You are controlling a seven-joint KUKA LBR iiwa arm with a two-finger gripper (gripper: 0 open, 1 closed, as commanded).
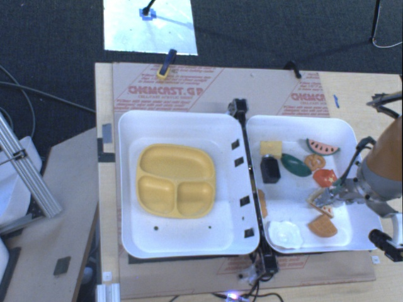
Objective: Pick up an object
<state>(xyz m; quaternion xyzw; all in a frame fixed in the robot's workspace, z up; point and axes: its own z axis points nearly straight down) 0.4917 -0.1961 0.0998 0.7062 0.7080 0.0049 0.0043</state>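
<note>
Nearest the lens, a soft white blob (285, 233) and a rough orange wedge (322, 226) lie at the front of the right bin (347, 129). My pincer (327, 197) hangs low over a flat, tan, toast-like piece (317, 200), whose long axis runs slantwise toward the bin's front right; whether I grip it, I cannot tell. A smooth yellow divided tray (176, 180) sits in the left bin (182, 121).

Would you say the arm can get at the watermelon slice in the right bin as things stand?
Probably yes. The watermelon slice lies by itself near the far wall of the right bin, nothing on top of it, and the gripper is already low in that bin, just nearer the camera beside the red piece.
</note>
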